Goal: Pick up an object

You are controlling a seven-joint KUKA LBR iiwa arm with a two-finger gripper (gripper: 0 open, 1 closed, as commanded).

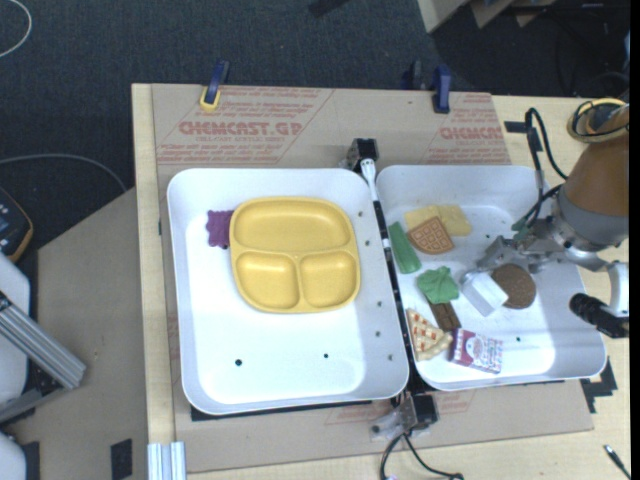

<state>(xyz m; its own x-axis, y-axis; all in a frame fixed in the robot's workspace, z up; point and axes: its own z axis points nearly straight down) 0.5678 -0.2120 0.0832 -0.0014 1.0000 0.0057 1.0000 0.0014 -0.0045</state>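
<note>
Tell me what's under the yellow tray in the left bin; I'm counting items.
A purple thing pokes out from behind the yellow tray at its left edge, on the left bin's floor. How far it reaches beneath, and anything else there, is covered.

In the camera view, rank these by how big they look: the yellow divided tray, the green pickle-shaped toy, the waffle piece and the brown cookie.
1. yellow divided tray
2. brown cookie
3-4. waffle piece and green pickle-shaped toy, too alike to rank.
</note>
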